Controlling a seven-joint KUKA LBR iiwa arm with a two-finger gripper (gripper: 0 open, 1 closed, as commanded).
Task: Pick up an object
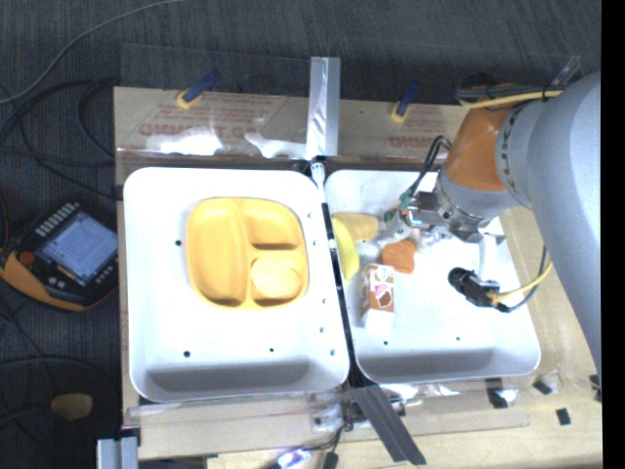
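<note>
In the right bin [508, 355], near its left wall, several small things lie close together. A small orange object [398, 256] with a rounded, soft-looking shape lies in the upper middle of this bin. Just beside it on the left is a pale yellow rounded piece [355, 226], and along the bin's left wall there is a brighter yellow, curved one, like a banana [345, 250]. Below the orange object lies a small flat packet [380, 288], white with a red and brown print; it looks like a carton or a wrapped snack.

The gripper [418, 213] is low over the upper part of the right bin, just above and to the right of the orange object. I cannot tell how far it is open, and I cannot see any object held in it. The arm [566, 154] is smooth grey metal with an orange band [477, 154] above the wrist.

The left bin [156, 350] is of smooth white plastic with rounded corners. It bears a yellow tray [220, 252] with several compartments, glossy and shallow.
</note>
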